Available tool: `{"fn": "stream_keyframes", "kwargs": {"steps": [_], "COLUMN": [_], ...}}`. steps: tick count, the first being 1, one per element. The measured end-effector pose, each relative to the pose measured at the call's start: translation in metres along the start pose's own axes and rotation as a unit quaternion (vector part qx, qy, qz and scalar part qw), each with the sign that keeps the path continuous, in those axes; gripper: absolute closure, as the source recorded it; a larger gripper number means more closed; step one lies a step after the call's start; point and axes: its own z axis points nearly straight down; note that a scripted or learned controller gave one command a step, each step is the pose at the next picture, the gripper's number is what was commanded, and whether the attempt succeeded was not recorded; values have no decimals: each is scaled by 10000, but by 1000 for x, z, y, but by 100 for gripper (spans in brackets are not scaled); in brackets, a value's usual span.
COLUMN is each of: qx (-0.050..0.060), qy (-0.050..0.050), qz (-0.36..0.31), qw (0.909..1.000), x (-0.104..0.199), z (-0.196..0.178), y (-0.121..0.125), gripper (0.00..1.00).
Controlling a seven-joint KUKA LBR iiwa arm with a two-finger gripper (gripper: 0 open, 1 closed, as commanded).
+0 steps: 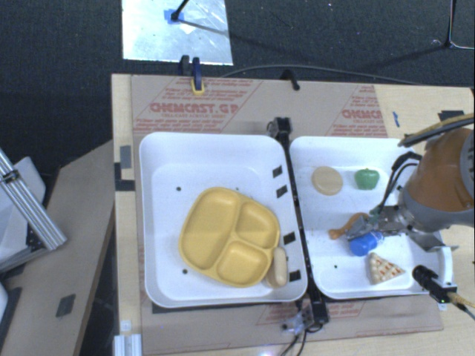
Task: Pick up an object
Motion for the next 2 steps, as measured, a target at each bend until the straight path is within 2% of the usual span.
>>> {"fn": "stream_keyframes", "kwargs": {"steps": [1, 2], "qx": [-45, 70], "qy": [-31, 46], "qz": [5, -26], "qw": [10000, 10000], "x": [-3, -3], "z": [-14, -77], "y": [3, 3], "gripper": [100, 100]}}
